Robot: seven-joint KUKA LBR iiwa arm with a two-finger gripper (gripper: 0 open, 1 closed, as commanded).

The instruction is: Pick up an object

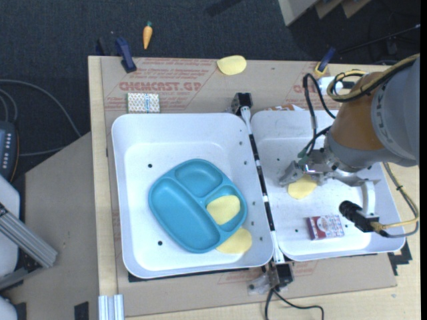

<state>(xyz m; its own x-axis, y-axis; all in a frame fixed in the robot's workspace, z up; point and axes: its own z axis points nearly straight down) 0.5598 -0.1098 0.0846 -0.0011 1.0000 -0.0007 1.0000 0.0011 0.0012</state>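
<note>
Nearest in the right bin (287,245) lies a small red-and-white packet (325,227). Just beyond it, mid-bin, a yellow chip-like piece (301,189) rests flat, probably light, stiff and brittle; grip its thin edges gently. The gripper (298,171) hovers over its far edge, whether spread or pressed together I cannot tell.

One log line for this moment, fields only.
gripper: right white bin, over flat yellow piece | grasp: unconfirmed | nearby: small red-and-white packet | left bin: blue divided plate
</note>
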